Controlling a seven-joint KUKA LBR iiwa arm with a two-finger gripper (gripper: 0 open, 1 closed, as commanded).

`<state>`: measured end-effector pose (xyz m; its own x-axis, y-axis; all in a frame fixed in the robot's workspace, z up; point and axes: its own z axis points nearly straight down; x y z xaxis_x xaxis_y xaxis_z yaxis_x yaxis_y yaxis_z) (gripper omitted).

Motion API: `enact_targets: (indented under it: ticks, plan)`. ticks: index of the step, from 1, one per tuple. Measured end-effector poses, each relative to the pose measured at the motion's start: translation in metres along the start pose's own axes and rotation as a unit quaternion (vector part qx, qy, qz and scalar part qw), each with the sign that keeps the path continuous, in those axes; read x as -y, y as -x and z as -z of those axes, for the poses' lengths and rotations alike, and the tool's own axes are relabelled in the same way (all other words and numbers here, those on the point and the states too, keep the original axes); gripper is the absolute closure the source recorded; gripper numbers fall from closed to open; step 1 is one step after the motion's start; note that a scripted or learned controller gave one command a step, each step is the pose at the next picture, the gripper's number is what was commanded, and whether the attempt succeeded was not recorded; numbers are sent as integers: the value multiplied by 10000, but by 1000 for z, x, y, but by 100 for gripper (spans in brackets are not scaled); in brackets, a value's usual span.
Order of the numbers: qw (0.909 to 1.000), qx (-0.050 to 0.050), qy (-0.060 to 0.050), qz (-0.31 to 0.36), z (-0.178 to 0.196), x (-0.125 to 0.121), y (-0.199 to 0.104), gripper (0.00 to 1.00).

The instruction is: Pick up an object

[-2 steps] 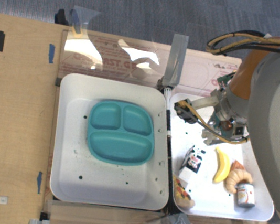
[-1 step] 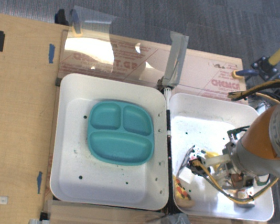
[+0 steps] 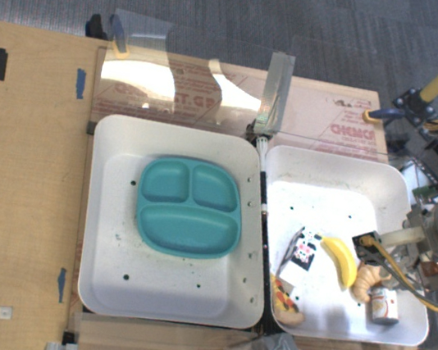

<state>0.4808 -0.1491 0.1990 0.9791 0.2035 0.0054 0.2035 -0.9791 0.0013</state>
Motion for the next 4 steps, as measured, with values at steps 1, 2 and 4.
enact_targets:
  ticks: [1, 2, 4]
  plan:
    - [10000, 45, -41, 28, -9, 128, -25, 100]
    - [10000, 58, -21, -43, -16, 75, -13, 100]
    - [9996, 45, -32, 293, -94, 40, -5, 100]
